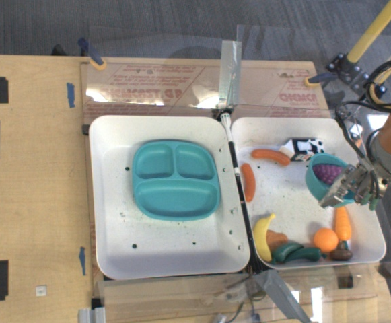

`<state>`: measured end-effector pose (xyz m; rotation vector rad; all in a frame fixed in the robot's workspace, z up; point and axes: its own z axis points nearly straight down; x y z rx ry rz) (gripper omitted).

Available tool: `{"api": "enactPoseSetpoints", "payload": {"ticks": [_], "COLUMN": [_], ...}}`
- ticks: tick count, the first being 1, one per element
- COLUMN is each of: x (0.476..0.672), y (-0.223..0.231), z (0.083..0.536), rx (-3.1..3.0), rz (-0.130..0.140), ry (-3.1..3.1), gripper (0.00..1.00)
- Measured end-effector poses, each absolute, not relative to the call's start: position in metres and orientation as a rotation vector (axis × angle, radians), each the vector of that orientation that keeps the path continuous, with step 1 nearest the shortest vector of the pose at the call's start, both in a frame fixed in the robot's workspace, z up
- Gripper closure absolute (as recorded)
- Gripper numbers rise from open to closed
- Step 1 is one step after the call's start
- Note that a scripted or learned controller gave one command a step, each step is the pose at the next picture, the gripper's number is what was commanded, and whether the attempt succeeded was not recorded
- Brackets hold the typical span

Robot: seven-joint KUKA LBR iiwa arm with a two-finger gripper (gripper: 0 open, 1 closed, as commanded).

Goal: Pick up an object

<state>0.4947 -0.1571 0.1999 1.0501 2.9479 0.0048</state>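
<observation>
Nearest the camera, along the right bin's (377,244) front edge, a banana (262,234), green pepper (296,252), orange ball (326,239) and carrot (343,224) are all lying untouched. Just above them the gripper (351,190) is hovering beside the teal bowl (324,173); whether it is parted or closed, I cannot tell. Nothing is looking lifted, so the picking is probably still ahead. Farther back, two sausages (270,156) are resting.

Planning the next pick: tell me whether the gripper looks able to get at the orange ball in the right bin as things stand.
Probably yes. The gripper hovers just above-right of the orange ball, and nothing lies over the ball. The carrot and a green piece crowd its sides, so a clean grasp may be tight.
</observation>
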Motion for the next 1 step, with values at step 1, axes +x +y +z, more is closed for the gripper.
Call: {"api": "enactPoseSetpoints", "payload": {"ticks": [1], "x": [0.5490], "y": [-0.1436], "z": [0.1095], "rx": [0.980], "rz": [0.000], "ry": [2.989], "gripper": [1.00]}}
